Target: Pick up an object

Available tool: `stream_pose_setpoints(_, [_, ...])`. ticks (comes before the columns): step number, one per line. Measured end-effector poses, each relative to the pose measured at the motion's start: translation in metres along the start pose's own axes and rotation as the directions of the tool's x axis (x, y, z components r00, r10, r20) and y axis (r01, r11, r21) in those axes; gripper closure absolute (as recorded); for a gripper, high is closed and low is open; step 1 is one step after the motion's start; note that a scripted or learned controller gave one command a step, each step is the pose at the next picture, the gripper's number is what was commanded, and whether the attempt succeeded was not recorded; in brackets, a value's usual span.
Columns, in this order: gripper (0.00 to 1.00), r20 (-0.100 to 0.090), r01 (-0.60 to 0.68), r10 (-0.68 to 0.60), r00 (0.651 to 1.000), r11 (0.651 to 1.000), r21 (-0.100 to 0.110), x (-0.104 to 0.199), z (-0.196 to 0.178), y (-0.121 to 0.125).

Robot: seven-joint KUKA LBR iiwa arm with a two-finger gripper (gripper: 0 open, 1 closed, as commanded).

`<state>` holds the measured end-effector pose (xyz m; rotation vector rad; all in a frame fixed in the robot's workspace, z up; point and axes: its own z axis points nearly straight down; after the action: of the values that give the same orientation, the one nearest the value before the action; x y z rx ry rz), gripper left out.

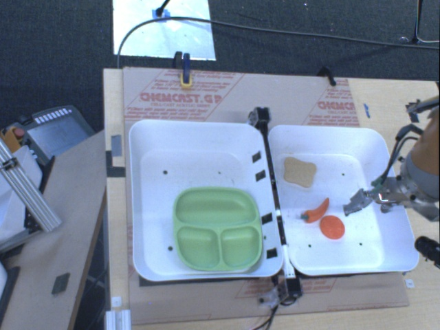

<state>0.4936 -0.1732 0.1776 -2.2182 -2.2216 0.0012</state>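
The right bin (357,141) holds three things. A tan slice of bread (300,172) lies toward its back left. An orange carrot (316,211) lies slanted near the middle, and an orange-red round piece (332,227) sits just to its right and front. My gripper (370,201) hangs over the right side of this bin, right of the round piece and apart from it. It is open, with nothing between its fingers.
The left bin (155,150) carries a green divided plate (218,227) at its front. A row of black clips (268,205) runs along the seam between the bins. A grey device and a metal rail stand off the bench at the left.
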Motion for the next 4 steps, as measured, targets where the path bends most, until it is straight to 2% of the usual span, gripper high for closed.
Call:
stream_pose_setpoints(1, [0.00, -0.001, 0.000, 0.000, 1.000, 1.000, 0.002, 0.004, 0.061, -0.005])
stream_pose_setpoints(2, [0.00, 0.001, -0.001, 0.001, 1.000, 1.000, -0.004, 0.003, 0.093, -0.003])
stream_pose_setpoints(3, [1.00, 0.000, 0.000, 0.000, 1.000, 1.000, -0.010, 0.004, 0.079, -0.001])
stream_pose_setpoints(4, [1.00, 0.003, 0.003, -0.003, 1.000, 1.000, -0.010, 0.009, 0.017, 0.005])
